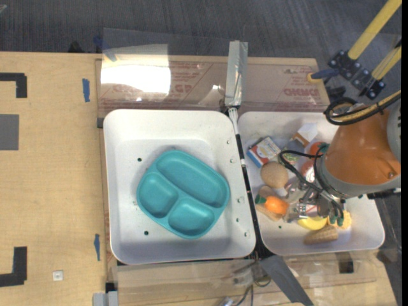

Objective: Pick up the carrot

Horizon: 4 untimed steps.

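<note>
My gripper [310, 204] is down in the right white bin [373, 234], low among the clutter. From this angle its metal parts and black cabling tangle together, and I cannot tell how it is set or whether anything is caught in it. My orange wrist band [360, 152] bulks above it and hides the middle of the bin.

Just left of my gripper lies the small orange carrot [275, 205], resting on the bin floor near the divider, apart from me as far as I can see. Touching it from above is a tan, egg-shaped object [275, 175]. Beyond that sits a small blue, white and red carton [264, 151]; its print is too small to read. On my other side, a yellow banana-like piece [313, 222] lies against my gripper, and a light brown bread-like lump [320, 236] rests near the front wall.

The left white bin [121, 171] holds a teal plastic divided plate [183, 192] with three compartments, tilted diagonally.

Behind both bins a clear plastic sheet [191, 85] carries faint reddish lettering that I cannot make out. Blue tape marks [85, 89] dot the plywood bench [51, 171].
</note>
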Available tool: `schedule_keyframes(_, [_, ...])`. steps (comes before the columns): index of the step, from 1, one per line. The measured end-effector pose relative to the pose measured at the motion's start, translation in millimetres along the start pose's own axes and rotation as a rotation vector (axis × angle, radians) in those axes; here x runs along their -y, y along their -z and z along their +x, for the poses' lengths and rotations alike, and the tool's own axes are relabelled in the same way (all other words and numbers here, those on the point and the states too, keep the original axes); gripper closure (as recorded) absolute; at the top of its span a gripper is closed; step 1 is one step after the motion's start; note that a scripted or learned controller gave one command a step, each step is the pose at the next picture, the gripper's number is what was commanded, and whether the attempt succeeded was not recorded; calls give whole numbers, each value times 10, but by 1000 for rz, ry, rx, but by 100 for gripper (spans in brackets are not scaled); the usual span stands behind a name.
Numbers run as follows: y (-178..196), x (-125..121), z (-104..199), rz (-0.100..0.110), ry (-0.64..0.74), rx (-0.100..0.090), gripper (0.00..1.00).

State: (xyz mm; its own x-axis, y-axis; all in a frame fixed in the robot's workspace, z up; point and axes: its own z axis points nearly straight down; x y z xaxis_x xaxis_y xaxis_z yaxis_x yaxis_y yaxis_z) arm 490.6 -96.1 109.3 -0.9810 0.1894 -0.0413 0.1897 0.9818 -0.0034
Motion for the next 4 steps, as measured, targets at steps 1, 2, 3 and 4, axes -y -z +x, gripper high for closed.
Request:
schedule_keyframes(1, [-10,-4,8,0,0,-3,0])
schedule_keyframes(2, [94,-10,-15,0,1,5,100])
schedule_keyframes(3, [-127,-68,-359,-2,-113,-20,100])
schedule_keyframes(4, [780,-705,-77,-3,-238,-33,100])
